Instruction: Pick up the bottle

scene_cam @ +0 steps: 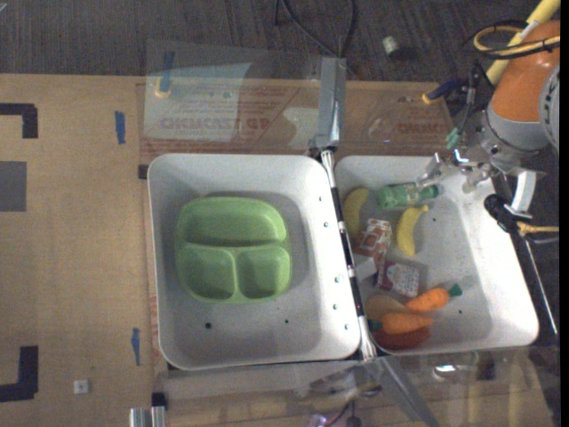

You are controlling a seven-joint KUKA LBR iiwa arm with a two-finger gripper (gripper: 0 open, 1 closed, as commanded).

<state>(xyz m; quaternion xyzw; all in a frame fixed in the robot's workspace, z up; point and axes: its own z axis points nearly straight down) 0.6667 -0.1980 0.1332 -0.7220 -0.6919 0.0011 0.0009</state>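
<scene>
A green bottle (404, 194) lies on its side near the back of the right bin (498, 283), its cap end pointing right. My gripper (449, 165) hovers at the bin's back right, just above and to the right of the bottle's cap end. The grey arm with its orange band (524, 92) comes in from the upper right.
Around the bottle lie two yellow bananas (356, 210) (409, 229), two small cartons (375, 237) (400, 277), a carrot (427, 299) and a red-orange item (400, 325). The left bin (178, 327) holds a green divided plate (233, 249). A metal divider (342, 256) separates the bins.
</scene>
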